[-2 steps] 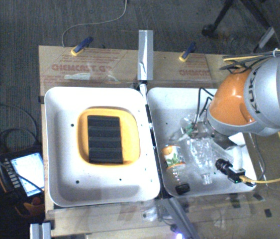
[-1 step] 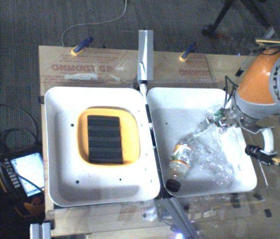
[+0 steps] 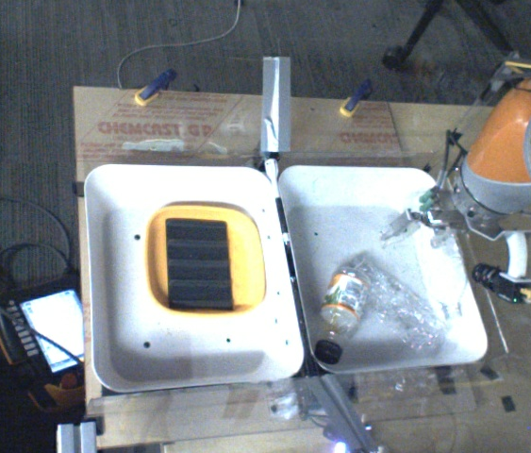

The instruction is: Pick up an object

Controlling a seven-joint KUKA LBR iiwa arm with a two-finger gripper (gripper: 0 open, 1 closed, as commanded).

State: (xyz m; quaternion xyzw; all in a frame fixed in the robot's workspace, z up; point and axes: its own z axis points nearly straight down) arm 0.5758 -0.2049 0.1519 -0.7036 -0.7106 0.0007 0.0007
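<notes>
So the grey arm with the orange band [image 3: 508, 149] is reaching in from the right edge of the frame, and its two-finger hand [image 3: 414, 223] is hovering over the upper right part of the right-hand shallow white bin [image 3: 359, 189]. The metal fingers are pointing left toward the middle of that bin. Honestly I can't tell if they're apart or together, they're too small and blurry, and nothing is showing between them.

The thing to grab, a clear plastic bottle with an orange and green label and a dark cap [image 3: 339, 308], is lying on its side in the lower left part of that same bin, cap pointing down toward the bottom of the frame, near the bin's lower rim. Just to the right of it, a crumpled sheet of clear plastic wrap [image 3: 399, 300] is sprawling across the bin floor, touching or nearly touching the bottle. The hand is sitting well apart from the bottle, up and to the right of it.

Over in the left-hand white bin [image 3: 114, 281], a yellow rounded tray holding a black ribbed block [image 3: 199, 263] is sitting in the middle.

Both bins are resting on a brownish wooden tabletop [image 3: 166, 125], with two blue and yellow clamps [image 3: 155, 86] gripping its upper edge.
</notes>
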